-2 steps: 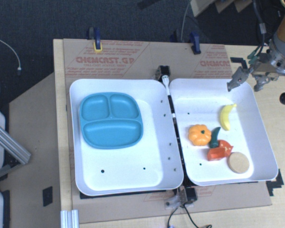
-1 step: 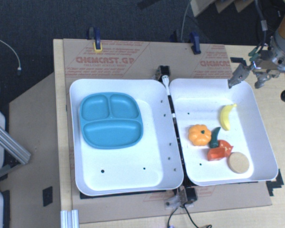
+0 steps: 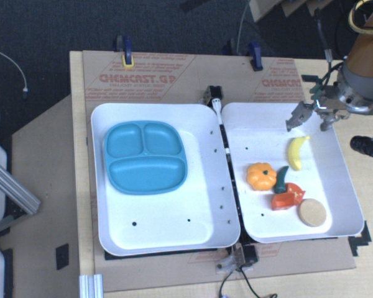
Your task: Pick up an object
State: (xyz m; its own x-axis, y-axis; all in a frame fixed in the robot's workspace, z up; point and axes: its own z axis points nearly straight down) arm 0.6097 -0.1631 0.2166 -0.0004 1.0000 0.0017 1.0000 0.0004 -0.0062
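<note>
Camera view shows the gripper (image 3: 311, 118) with its fingers spread apart and empty just above the yellow banana (image 3: 296, 152) in the right bin (image 3: 343, 166), so a good pick means descending straight, straddling its narrow width, then closing firmly.

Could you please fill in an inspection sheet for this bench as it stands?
Surface: cardboard-covered board bearing left bin and right bin.
Job's things: banana, orange pumpkin, red-and-green pepper, tan disc, all in right bin.
Clutter: blue divided plate in left bin.
Grippers: end effector open above right bin's far edge, holding nothing.
Cables: white cable on floor.
Surroundings: blue clamps at board's far edge.
</note>
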